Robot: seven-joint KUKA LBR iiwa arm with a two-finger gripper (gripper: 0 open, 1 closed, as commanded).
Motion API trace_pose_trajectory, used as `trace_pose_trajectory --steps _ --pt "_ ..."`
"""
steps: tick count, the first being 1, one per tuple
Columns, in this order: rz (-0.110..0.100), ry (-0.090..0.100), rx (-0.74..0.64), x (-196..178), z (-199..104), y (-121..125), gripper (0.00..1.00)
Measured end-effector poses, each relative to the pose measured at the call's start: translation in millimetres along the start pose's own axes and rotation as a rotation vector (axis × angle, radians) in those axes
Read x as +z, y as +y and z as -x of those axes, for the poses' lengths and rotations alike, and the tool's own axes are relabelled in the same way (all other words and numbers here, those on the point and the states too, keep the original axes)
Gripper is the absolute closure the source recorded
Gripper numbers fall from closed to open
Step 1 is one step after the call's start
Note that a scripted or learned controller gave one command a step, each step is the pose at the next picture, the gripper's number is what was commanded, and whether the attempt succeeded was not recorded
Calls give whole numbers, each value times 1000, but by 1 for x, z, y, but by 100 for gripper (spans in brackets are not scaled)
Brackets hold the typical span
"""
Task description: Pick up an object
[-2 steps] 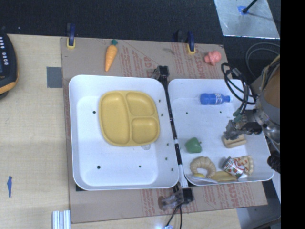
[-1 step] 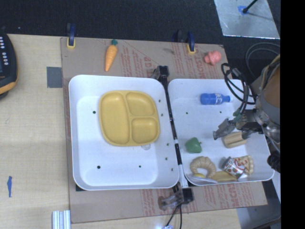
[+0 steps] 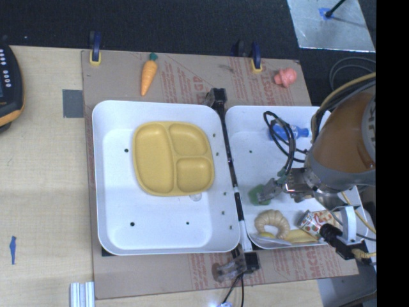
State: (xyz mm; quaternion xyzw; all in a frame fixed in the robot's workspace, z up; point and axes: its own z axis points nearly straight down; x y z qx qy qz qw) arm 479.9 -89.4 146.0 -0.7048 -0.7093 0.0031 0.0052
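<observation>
The tool (image 3: pixel 278 187) sits low in the right bin (image 3: pixel 246 123), beside a green object (image 3: pixel 259 195); its grip cannot be told. A croissant (image 3: pixel 272 222) lies nearer. A yellow divided plate (image 3: pixel 172 157) rests in the left bin (image 3: pixel 112 171).

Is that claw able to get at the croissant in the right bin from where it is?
Probably yes. The claw hangs in the right bin just above the croissant, with a small green thing at its tip, and nothing lies over the croissant.

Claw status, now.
Claw: low in the right bin, right beside a small green object; open or closed cannot be told.
</observation>
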Motion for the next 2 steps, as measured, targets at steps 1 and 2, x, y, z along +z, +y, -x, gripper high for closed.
trace_pose_trajectory --steps 1,2 --pt "2 -2 3 57 11 -5 0" --pt "10 -3 3 54 19 -2 0"
